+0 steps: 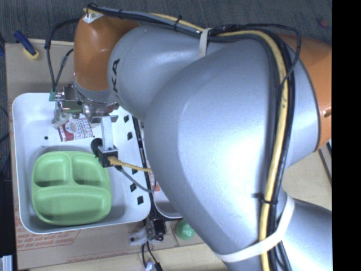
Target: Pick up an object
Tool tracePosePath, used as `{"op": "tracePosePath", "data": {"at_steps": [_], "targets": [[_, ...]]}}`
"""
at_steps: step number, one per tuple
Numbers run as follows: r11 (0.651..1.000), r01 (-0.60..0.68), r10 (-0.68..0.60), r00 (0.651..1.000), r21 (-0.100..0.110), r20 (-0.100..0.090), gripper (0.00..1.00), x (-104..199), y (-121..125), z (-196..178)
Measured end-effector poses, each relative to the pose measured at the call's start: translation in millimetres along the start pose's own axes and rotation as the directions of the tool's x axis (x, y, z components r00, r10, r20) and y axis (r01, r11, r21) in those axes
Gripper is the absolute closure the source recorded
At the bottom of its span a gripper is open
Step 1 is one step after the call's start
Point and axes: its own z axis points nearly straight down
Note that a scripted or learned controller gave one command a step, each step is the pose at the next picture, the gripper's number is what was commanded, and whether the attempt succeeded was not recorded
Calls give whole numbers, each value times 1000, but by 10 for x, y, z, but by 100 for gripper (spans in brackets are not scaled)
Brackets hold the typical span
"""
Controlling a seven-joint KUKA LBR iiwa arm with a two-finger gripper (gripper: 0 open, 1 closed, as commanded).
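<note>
While the grey arm (225,129) covers most of the view, its gripper (70,109) is low over the far end of the left bin (22,112), directly above a small red and white packet (76,130). If the gripper touches the packet, I cannot tell, and its state I cannot tell either (the metal wrist parts hide it). Just beside the packet, toward the near end of the same bin, lies a green divided tray (70,188). A small green ball (184,229) shows under the arm, near the edge of the right bin (166,212).
</note>
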Motion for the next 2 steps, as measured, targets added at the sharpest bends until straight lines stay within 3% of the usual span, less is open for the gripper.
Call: {"op": "tracePosePath", "data": {"at_steps": [1,2], "targets": [[1000,0,0,1000,-5,-3,100,260,466,-59],[1000,7,-7,1000,-7,-3,100,270,466,-162]]}}
